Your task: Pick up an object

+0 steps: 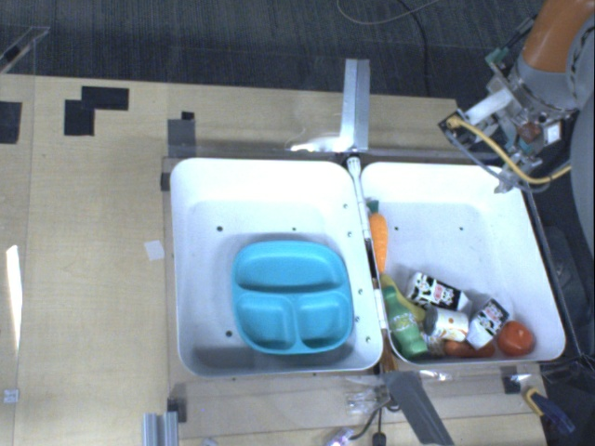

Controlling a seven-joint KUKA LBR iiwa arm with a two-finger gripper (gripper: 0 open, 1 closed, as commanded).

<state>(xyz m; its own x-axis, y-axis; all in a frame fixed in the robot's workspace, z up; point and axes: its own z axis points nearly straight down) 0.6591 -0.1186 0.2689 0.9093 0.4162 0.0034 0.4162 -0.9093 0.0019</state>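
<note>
My tool [514, 142] hangs above the far right corner of the right bin [465, 214]; I cannot tell its state. Below and to its left, along the bin's left wall, lies a carrot [377, 238]. Further down, in the near corner, sit a green bottle [403, 321], two black-and-white cartons [437, 293] and a tomato [514, 339]. The left bin [200, 249] holds a blue divided plate [292, 295].
</note>
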